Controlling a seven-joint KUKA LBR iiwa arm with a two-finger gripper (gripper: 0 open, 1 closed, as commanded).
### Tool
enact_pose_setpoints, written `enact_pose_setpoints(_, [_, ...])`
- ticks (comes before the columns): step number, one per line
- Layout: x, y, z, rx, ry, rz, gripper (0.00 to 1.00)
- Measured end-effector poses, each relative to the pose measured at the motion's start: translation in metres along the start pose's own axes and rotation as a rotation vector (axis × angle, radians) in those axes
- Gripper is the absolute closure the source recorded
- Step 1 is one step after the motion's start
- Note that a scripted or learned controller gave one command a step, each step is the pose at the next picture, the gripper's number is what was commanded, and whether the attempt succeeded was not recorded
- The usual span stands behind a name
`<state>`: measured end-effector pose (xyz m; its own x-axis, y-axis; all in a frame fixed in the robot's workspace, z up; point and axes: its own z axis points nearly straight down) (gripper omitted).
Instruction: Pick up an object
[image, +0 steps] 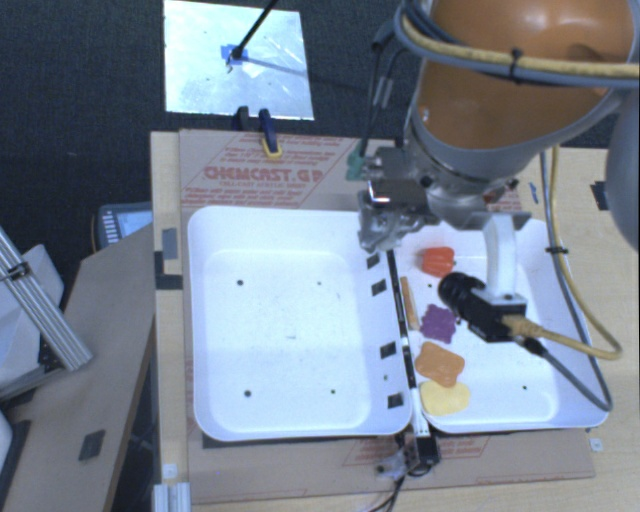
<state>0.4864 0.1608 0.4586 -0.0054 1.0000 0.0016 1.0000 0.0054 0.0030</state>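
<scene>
You saw two bins: left bin (285, 330), right bin (520, 400) under the arm (520, 80). Right held four pieces near the divider: orange (440, 362), yellow (445, 398), purple (438, 322), red (437, 261). Gripper (385, 225) over divider; opening not discernible.

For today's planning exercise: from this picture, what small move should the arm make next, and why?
Probably shift the gripper toward the purple piece and descend. It sits over the divider near the right bin's far end, while the pieces lie nearer along that divider.
</scene>
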Motion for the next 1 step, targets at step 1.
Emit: enact_pose_setpoints(1, [-0.0008, 0.0002, 0.0001, 0.000, 0.000, 0.001, 0.00])
